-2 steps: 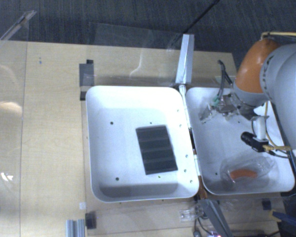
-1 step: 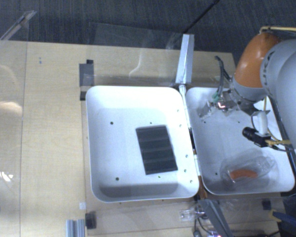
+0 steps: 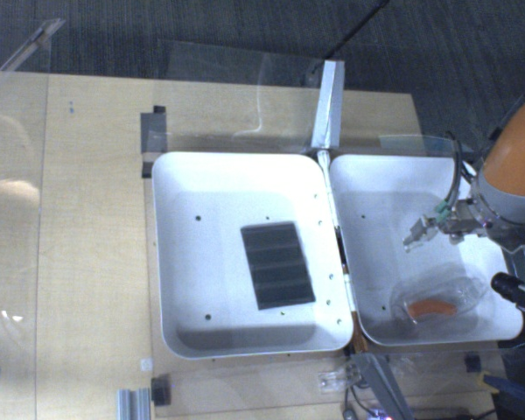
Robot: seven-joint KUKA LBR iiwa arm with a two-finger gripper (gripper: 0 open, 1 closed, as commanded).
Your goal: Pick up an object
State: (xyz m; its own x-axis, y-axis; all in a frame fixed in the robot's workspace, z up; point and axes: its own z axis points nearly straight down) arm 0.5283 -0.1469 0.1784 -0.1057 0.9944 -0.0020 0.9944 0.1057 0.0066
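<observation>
A dark ribbed rectangular pad [image 3: 277, 264] lies flat in the middle of the left bin [image 3: 184, 234]. In the right bin [image 3: 376, 191], near its front edge, sits a clear plastic piece with an orange part inside [image 3: 434, 304]. My gripper [image 3: 417, 235] hangs over the right bin, reaching in from the right, its metal fingers [image 3: 425, 227] pointing left. It is above and slightly behind the clear piece, apart from it. Nothing shows between the fingers.
A metal post [image 3: 327, 112] rises behind the seam between the two bins. Black brackets [image 3: 155, 122] sit at the bench behind the left bin. Cables and clamps [image 3: 376, 388] lie at the front edge below the right bin.
</observation>
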